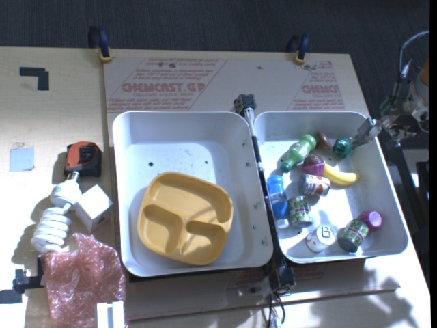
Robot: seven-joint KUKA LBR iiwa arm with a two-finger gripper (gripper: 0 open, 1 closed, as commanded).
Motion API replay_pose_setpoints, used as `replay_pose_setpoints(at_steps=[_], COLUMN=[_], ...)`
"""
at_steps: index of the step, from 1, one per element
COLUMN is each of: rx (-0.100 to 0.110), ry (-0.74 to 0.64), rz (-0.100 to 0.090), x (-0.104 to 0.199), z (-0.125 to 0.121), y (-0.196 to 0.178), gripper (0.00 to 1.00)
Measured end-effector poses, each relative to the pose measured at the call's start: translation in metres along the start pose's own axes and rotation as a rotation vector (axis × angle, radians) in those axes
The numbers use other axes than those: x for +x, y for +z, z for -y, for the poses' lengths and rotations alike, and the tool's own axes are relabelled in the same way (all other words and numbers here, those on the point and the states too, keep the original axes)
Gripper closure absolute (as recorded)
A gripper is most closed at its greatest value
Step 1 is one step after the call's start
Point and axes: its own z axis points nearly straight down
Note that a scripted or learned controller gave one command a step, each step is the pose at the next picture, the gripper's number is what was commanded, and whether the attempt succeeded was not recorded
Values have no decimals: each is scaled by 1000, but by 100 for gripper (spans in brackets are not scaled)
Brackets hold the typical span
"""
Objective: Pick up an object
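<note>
The right bin (392,186) holds several small items: a green bottle (297,152), a teal piece (341,147), a yellow banana (339,176), a magenta object (314,164), a small can (315,184), a blue bottle (276,186), a green can (298,210), a white disc (321,236) and a green bottle with a purple cap (358,229). My gripper (365,131) reaches in over the bin's far right corner, its tip right beside the teal piece. Whether they touch is unclear.
The left bin (130,142) holds a yellow divided plate (184,217). On the bench to the left lie an orange tape measure (83,157), a spiral light bulb (54,221), a white cube (93,203) and pink wrap (82,272). A black divider (258,162) runs between the bins.
</note>
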Motion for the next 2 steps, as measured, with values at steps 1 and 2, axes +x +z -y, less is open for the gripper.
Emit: replay_pose_setpoints(at_steps=[1, 2], rx=[-11, -9], ry=[1, 0], rz=[2, 3], x=[22, 23], z=[-5, -4], y=[125, 117], gripper=[0, 100])
